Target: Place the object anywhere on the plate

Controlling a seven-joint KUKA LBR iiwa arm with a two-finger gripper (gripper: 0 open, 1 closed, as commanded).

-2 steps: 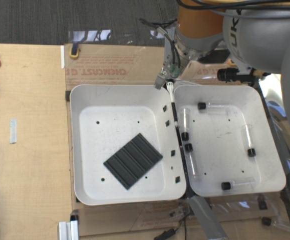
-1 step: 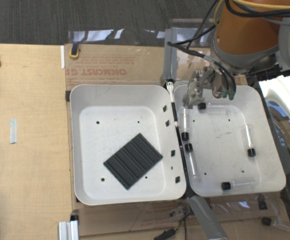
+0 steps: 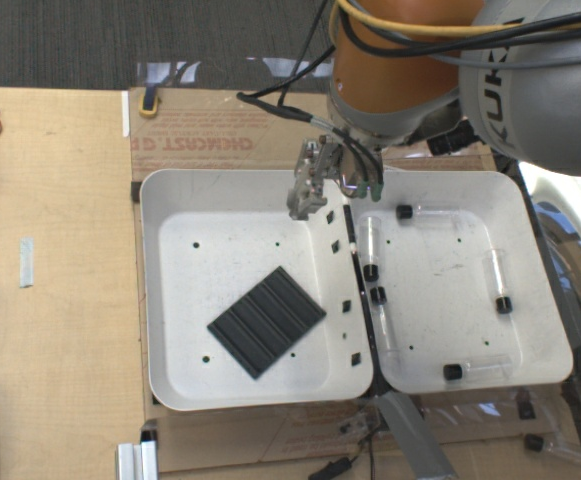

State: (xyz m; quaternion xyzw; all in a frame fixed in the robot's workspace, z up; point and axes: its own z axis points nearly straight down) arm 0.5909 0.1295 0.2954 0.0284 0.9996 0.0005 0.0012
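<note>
Two white bins sit side by side on the bench. The left bin (image 3: 170,298) carries a dark ribbed plate (image 3: 267,322), a flat slab turned diagonally, lying in the bin's near half and closer to its right wall than its left. The gripper (image 3: 310,190) hangs over the far right corner of the left bin, just beside the divide between the bins, well apart from the plate. Whether the claw is wide, narrow or holding something cannot be told. The right bin (image 3: 530,268) carries several clear tubes with black caps (image 3: 497,280) along its edges.
</note>
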